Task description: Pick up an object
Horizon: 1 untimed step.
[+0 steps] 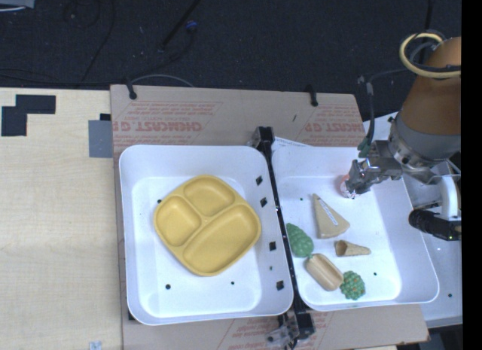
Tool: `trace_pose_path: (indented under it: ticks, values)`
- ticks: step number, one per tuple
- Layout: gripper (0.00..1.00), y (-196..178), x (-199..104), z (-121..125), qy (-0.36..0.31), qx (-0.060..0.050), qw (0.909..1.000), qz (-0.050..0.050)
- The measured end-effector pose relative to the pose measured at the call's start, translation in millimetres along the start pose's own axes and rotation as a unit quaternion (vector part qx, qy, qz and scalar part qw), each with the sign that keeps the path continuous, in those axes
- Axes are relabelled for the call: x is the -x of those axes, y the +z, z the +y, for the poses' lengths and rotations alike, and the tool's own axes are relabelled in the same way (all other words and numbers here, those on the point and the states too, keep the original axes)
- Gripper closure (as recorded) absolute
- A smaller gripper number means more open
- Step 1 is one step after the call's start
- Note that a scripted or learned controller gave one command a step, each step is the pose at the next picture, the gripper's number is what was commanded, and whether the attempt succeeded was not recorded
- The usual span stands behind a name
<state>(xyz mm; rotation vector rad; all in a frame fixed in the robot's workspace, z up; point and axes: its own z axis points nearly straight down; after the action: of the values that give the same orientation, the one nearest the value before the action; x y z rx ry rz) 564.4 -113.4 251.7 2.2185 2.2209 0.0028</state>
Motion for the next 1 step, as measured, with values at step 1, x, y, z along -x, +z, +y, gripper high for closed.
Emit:
trace_pose_path:
  ticks: [1]
  values:
    - [1.00, -2.1, -47.6, 13.0, -0.001, -0.002, 1.0000, 0.001]
